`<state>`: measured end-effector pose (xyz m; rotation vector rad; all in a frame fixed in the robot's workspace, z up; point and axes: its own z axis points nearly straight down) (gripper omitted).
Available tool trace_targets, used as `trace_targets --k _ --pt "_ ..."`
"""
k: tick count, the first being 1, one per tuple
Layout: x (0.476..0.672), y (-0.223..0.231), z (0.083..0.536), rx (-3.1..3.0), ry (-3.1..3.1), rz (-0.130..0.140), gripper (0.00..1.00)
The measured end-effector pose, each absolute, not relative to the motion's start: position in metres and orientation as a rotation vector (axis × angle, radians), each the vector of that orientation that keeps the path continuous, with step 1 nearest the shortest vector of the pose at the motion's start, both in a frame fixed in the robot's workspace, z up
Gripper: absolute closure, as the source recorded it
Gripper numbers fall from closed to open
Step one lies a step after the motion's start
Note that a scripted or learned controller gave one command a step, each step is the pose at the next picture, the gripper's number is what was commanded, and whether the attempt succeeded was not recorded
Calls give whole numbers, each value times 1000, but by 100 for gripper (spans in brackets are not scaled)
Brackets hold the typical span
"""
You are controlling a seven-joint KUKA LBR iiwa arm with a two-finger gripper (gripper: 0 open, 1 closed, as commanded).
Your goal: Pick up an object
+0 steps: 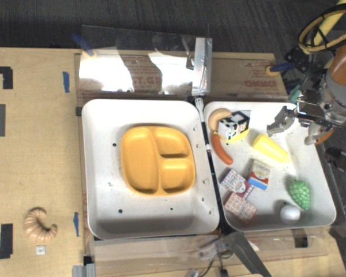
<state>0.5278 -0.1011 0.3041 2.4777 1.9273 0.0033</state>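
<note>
We saw the gripper (297, 126) at the upper right of the frame, over the right bin (328, 183), its 2 fingers spread apart with nothing between them. The nearest candidate, a yellow block (270, 148), lay just below and left of it, tilted; a green ball (300, 193) and a white ball (290, 213) sat toward the lower right. We judged that a clean pick meant centring over the yellow block, turning the fingers across its narrow side, then descending straight, clear of the small carton (258, 175) beside it.

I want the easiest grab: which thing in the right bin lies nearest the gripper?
The yellow block, just below-left of the gripper; every other item lies farther off.
</note>
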Motion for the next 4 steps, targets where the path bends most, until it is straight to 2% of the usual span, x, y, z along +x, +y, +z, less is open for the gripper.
trace_targets --k 1,2,3,4 --pt "547 -116 128 2656 1692 -13 0" --pt "598 -75 187 2696 1612 7 0" --pt "547 -113 116 2843 1348 -11 0" --pt "535 -112 225 2843 1331 7 0"
